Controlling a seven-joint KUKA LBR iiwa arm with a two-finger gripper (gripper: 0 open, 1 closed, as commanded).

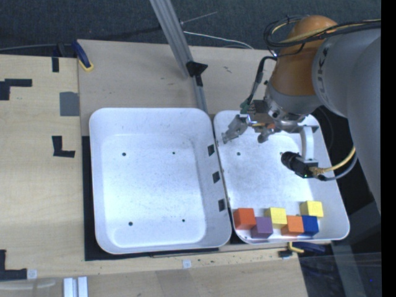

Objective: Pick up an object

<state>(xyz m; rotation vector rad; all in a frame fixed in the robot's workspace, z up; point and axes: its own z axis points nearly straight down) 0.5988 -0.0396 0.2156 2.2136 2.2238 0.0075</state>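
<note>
The grey arm with its orange band [303, 54] reaches in from the right and hangs over the far part of the right shallow white plastic bin [328, 178]. Its two-finger gripper [247, 130] sits just above the bin's far left corner. One finger [234, 131] slants left and near, toward the rim between the bins; the other [265, 135] points near. The two stand apart, with nothing between them.

The blocks lie along the near edge of the right bin, well apart from the gripper. From left to right there is an orange cube [245, 218], a purple cube [263, 227] just beside it and nearer, a yellow cube [278, 216], a second orange cube [294, 224], a blue cube [310, 226] and a second yellow cube [314, 209] just behind the blue one. The row runs left to right along the near wall; single cubes have no clear long axis. They touch or nearly touch one another, so there is little room between them.

The middle and far floor of the right bin is bare, leaving open room there. The left shallow white bin [105, 184] lies beside it, the rims meeting in the middle. A slim metal post [176, 39] rises at a slant behind the bins. No readable writing is visible.
</note>
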